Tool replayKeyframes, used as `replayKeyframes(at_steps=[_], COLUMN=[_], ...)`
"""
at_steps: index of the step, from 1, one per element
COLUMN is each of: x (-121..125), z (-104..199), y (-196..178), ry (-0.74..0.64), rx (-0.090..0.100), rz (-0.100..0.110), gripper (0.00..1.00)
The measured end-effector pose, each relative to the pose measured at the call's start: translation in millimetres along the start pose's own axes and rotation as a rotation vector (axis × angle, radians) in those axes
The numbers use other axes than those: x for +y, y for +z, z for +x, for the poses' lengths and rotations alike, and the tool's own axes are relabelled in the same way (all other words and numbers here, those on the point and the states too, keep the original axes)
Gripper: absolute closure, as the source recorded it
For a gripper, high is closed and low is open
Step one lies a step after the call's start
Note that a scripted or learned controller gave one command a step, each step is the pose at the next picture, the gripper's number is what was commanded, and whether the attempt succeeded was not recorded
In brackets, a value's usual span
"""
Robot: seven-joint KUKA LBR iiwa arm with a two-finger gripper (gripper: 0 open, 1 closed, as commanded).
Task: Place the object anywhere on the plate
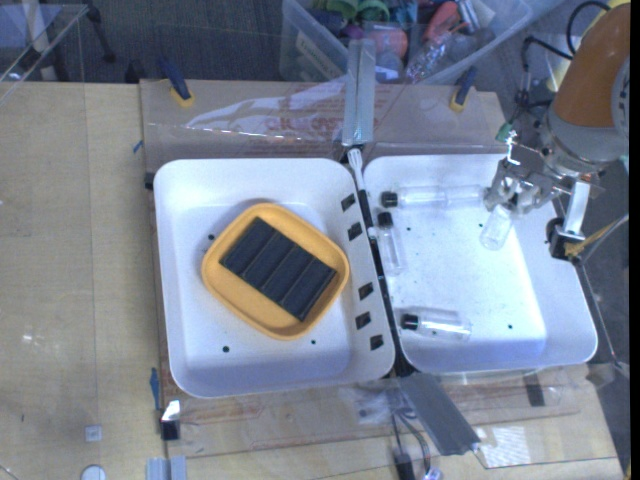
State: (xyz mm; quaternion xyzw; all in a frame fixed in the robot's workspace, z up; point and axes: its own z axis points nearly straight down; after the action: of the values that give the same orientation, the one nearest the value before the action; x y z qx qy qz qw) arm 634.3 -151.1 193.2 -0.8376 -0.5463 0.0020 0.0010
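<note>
A yellow plate (275,270) with a black ribbed inset lies in the left bin (185,193). My gripper (512,200) hovers over the back right part of the right bin (560,318), far right of the plate. It is shut on the top end of a clear vial (495,230), which hangs down from it, slightly tilted. Three more clear vials with black caps lie in the right bin: one at the back (425,198), one by the divider (387,246), one near the front (437,323).
A dark divider with black clips (362,258) separates the two bins. A clear tub of coloured toys (400,13) stands behind the bins. Black cables and a grey plate (440,418) lie at the front of the bench.
</note>
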Motion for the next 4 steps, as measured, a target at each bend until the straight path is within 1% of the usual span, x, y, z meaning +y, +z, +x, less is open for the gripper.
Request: replayKeyframes(at_steps=[1,2,3,4], x=[-38.5,-98.7,-133.3,-166.0], z=[35.1,83.4,128.6,166.5], y=[31.0,9.7,9.8,9.8], ry=[-0.158,-0.228,-0.334,-0.472], rx=[0.002,0.002,0.002,0.001], rz=[0.002,0.002,0.002,0.002], gripper=[1.00,1.00,1.00,1.00])
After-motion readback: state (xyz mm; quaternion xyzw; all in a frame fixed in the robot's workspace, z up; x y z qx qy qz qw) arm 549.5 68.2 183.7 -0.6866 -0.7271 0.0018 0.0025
